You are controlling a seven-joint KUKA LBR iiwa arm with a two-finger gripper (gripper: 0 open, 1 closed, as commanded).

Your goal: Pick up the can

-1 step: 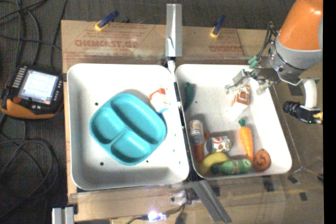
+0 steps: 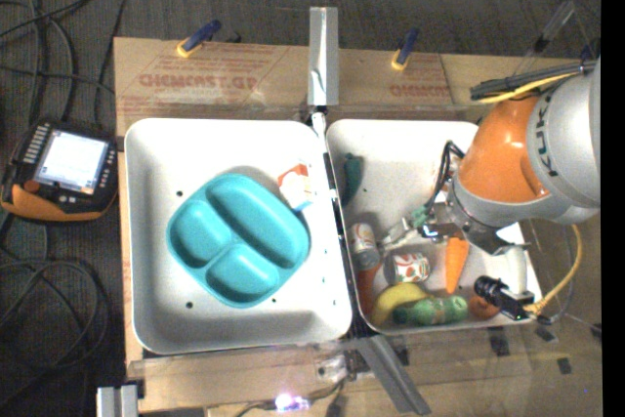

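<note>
Nearest the camera, along the right bin's (image 2: 391,137) front wall, lie a banana (image 2: 395,296), a green vegetable (image 2: 435,310) and an upright carrot (image 2: 455,264). Just behind them the can (image 2: 408,266) lies on its side in the right bin, touching the banana. The gripper (image 2: 418,225) hangs just above the can, apart from it; whether its jaws are wide or narrow cannot be told. Farther left, a teal divided tray (image 2: 237,235) fills the left bin (image 2: 156,151).
</note>
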